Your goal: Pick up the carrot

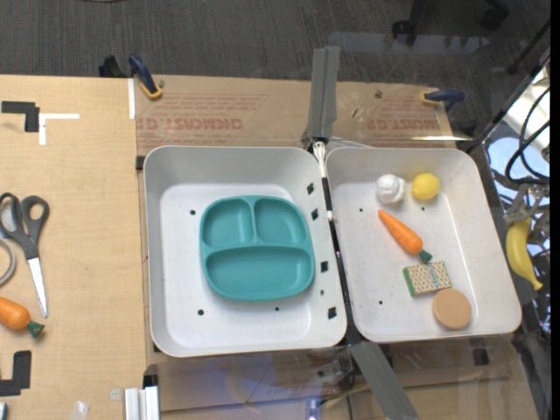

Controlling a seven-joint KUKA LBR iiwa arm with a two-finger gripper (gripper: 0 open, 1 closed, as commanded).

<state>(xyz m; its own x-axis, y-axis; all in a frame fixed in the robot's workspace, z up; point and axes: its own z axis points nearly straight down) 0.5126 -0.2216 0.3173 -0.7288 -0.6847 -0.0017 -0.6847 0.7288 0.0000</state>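
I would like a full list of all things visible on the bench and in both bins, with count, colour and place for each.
bins: 2, white, side by side on the bench
divided plate: 1, teal, in the left bin
carrot: 1, orange with green end, middle of the right bin
white ball: 1, white, far part of the right bin
yellow ball: 1, yellow, beside the white ball
patterned block: 1, green and cream, near the carrot's green end
round disc: 1, tan, near corner of the right bin
scissors: 1, grey handles, on the bench left of the bins
second carrot: 1, orange, on the bench near the scissors
clamps: 2, blue and orange, far edge of the cardboard
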